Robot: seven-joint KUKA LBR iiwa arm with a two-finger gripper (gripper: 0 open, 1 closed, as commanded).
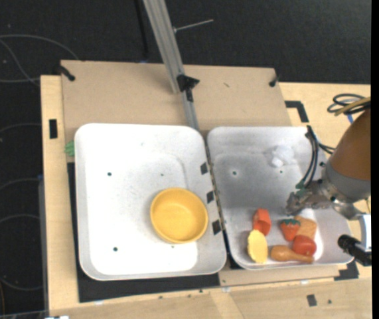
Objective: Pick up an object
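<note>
My gripper [300,205] hangs over the right bin [255,151], low above its near right corner, and from this slanted view I cannot tell how wide my jaws stand; nothing shows between them, so I claim no hold on anything. Just below and near me lies the cluster I could pick from: a red strawberry-like piece [290,230] with a green top, touching a pale orange lump [306,227] on its right, and nearer still a red tomato-like piece [304,245]. Along the near wall rests a tan, sausage-shaped item [289,252], with a yellow piece [257,246] at its left end and a small red-orange piece [261,220] just beyond that.

As I judge it, the pick is not yet made: every piece sits on the bin floor, and what is left is the descent, the close and the lift. The pieces crowd together, so I may nudge a neighbour.

Further out, the left bin [109,178] carries a yellow bowl [179,215] toward its near right, well apart from me. My wrist and orange band [356,151] are cut off at the right, and they hide part of the bin's right wall. The toys are small and soft-edged, so my names for them are probably only approximate.
</note>
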